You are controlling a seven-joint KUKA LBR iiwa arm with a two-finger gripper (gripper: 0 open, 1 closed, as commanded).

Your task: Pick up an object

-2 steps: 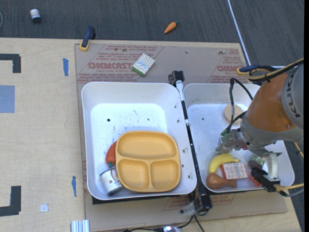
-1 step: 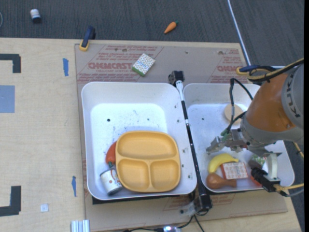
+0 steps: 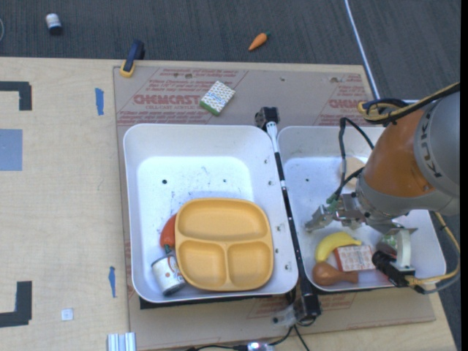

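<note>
In the right bin [image 3: 307, 168] a yellow banana [image 3: 333, 244] lies near the front. Beside it is a small packet with red print [image 3: 356, 257], and in front of them a brown pear-shaped thing [image 3: 330, 273]. My gripper [image 3: 323, 219] hangs low over the right bin's middle, just above and left of the banana. Nothing shows in its grasp. The grey and orange arm [image 3: 398, 167] covers the bin's right part. The left bin [image 3: 146, 159] holds a yellow divided plate [image 3: 224, 242], a red thing [image 3: 169, 232] half under the plate, and a small white can [image 3: 167, 273].
A green and white box [image 3: 217, 97] lies on the cardboard behind the bins. A black-headed tool [image 3: 268, 117] rests on the rim between the bins. On the floor beyond lie a toy carrot [image 3: 257, 41], a blue and yellow clip [image 3: 132, 57] and a small cylinder [image 3: 53, 23].
</note>
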